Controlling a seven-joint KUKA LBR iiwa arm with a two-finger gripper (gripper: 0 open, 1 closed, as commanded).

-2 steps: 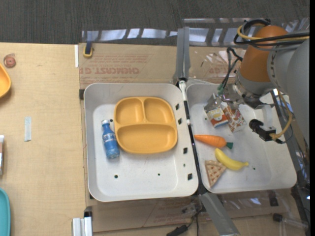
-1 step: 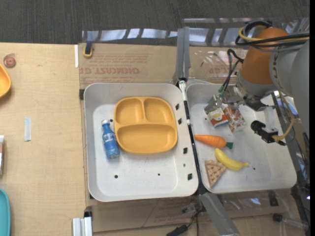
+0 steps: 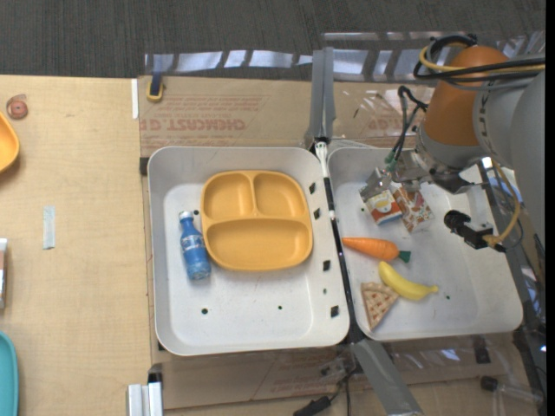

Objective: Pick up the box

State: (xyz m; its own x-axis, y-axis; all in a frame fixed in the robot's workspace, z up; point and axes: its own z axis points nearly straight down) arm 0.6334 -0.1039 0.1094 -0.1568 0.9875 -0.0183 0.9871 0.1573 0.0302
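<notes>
A small orange and white box [image 3: 381, 208] lies in the right bin [image 3: 486, 293], towards its back left. A second red and white carton [image 3: 416, 211] leans against the box's right side. My gripper [image 3: 385, 183] hangs from the grey arm with the orange band and sits directly over the box's top edge, at or just above it. The gripper's body covers the upper part of the box, and I cannot tell whether it touches the box.
In the right bin a carrot [image 3: 371, 248], a banana [image 3: 408, 284] and a pizza slice [image 3: 377, 303] lie in front of the box. The left bin [image 3: 251, 319] holds a yellow divided plate [image 3: 257, 219] and a blue bottle [image 3: 194, 245].
</notes>
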